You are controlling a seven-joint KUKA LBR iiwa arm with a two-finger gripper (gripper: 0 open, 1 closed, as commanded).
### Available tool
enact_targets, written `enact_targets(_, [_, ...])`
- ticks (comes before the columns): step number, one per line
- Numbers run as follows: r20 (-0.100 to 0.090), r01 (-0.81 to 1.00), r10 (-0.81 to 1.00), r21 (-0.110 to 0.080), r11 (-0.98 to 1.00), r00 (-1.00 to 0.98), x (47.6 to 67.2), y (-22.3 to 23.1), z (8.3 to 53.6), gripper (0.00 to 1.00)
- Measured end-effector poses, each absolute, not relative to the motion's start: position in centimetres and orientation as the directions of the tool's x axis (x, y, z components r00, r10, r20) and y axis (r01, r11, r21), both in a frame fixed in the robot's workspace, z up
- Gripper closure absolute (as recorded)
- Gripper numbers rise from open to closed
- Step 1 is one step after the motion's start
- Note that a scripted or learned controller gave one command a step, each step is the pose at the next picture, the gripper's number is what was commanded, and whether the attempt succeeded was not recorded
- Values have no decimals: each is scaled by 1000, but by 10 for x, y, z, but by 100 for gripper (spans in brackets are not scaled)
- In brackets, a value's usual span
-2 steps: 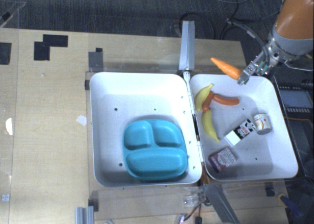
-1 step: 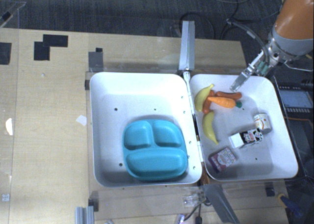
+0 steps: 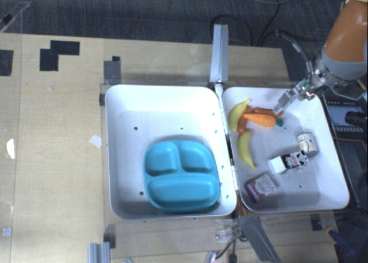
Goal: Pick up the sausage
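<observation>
The sausage (image 3: 262, 110) is a short reddish-brown piece in the back of the right bin (image 3: 328, 193). It lies just behind an orange carrot (image 3: 259, 120), which hides part of it. My gripper (image 3: 281, 106) reaches in from the upper right on the grey arm with the orange band (image 3: 347, 31). Its tip is low in the bin, right at the sausage's right end and beside the carrot's green stub. Nothing can be seen held in it.
Two yellow bananas (image 3: 246, 148) lie along the right bin's left wall. A small can (image 3: 307, 143), a white and black box (image 3: 290, 162) and a purple packet (image 3: 261, 185) lie nearer the front. The left bin (image 3: 123, 141) holds a blue divided tray (image 3: 180, 175).
</observation>
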State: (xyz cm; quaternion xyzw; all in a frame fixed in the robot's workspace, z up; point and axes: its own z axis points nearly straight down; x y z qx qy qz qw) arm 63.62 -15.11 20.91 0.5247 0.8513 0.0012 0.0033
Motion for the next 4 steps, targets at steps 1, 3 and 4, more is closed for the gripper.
enact_targets(1, [-10,742,742,8,670,-670,671,-134,266,0])
enact_targets(3, [6,849,849,-10,529,-529,666,-154,86,0])
enact_targets(4, [-6,862,862,6,506,-506,645,-206,88,0])
